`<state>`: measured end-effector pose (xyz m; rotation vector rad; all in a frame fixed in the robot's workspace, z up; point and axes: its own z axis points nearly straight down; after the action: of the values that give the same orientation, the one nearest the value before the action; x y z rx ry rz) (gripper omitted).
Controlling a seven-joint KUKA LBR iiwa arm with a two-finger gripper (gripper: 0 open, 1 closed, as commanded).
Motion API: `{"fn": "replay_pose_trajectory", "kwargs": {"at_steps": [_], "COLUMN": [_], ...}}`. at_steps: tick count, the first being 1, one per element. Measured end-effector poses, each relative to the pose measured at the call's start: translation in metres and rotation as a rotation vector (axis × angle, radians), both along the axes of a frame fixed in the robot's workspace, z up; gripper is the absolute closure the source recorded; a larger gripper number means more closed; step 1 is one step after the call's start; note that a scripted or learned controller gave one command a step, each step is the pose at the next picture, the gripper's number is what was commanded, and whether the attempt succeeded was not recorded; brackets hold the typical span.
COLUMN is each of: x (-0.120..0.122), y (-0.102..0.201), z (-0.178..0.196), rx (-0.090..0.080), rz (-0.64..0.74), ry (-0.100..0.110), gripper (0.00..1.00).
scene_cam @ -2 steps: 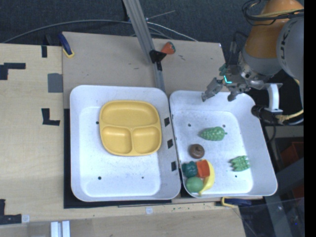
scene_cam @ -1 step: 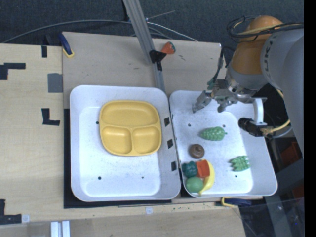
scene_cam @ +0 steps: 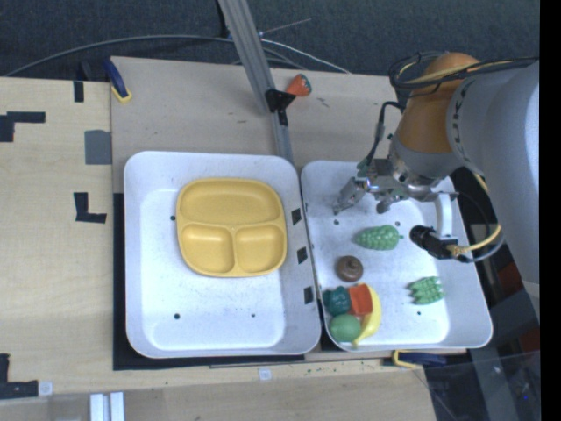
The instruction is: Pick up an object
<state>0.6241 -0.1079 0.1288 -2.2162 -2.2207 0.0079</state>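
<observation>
My gripper hangs over the far part of the right bin, its two fingers spread open with nothing between them. Just in front of it lies a green bumpy fruit. A brown round piece sits nearer the bin's left wall. At the front left corner a teal piece, an orange-red block, a yellow banana and a green ball are huddled together. A small green leafy piece lies to the right.
The left bin holds a yellow divided plate. A grey pole slants down to the bins' far edge, with an orange-tipped clamp beside it. Black cable loops off the wrist over the right bin.
</observation>
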Motion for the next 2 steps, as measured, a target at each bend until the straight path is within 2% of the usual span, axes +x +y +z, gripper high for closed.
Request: {"fn": "replay_pose_trajectory", "kwargs": {"at_steps": [1,2], "x": [0.0,0.0], "y": [0.001,0.001], "z": [-0.042,-0.03], "rx": [-0.001,0.0], "rz": [0.0,0.002], "ry": [-0.005,-0.005], "gripper": [0.0,1.0]}}
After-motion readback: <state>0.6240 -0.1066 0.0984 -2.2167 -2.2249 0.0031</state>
